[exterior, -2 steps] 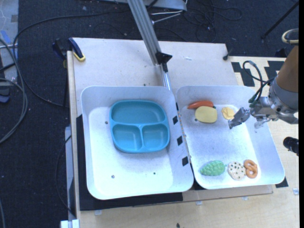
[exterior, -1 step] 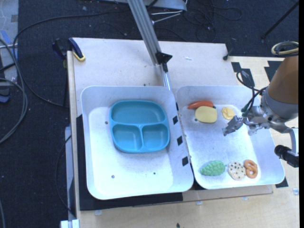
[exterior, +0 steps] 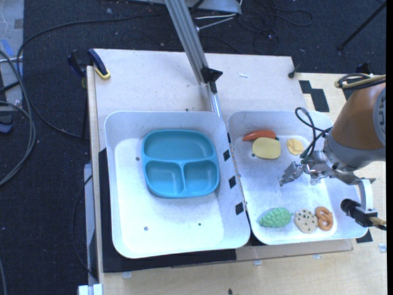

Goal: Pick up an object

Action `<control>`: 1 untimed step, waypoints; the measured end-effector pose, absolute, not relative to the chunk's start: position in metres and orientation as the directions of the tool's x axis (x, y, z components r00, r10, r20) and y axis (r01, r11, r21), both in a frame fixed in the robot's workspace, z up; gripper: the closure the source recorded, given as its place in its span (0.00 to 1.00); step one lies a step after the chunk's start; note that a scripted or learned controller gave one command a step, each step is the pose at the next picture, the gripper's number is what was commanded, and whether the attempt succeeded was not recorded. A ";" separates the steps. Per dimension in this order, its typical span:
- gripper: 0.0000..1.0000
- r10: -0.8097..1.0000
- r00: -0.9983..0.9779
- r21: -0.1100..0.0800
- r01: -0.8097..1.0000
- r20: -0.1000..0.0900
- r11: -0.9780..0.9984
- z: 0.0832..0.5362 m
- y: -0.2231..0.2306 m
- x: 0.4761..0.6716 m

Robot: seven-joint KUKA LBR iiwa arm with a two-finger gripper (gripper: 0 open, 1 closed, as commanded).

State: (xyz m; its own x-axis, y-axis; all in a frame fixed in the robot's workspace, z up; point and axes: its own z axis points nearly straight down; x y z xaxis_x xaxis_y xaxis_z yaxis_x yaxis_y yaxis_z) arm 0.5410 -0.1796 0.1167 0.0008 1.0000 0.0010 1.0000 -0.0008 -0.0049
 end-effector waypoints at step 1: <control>1.00 1.000 0.001 0.000 1.000 0.000 -0.001 0.130 -0.180 0.542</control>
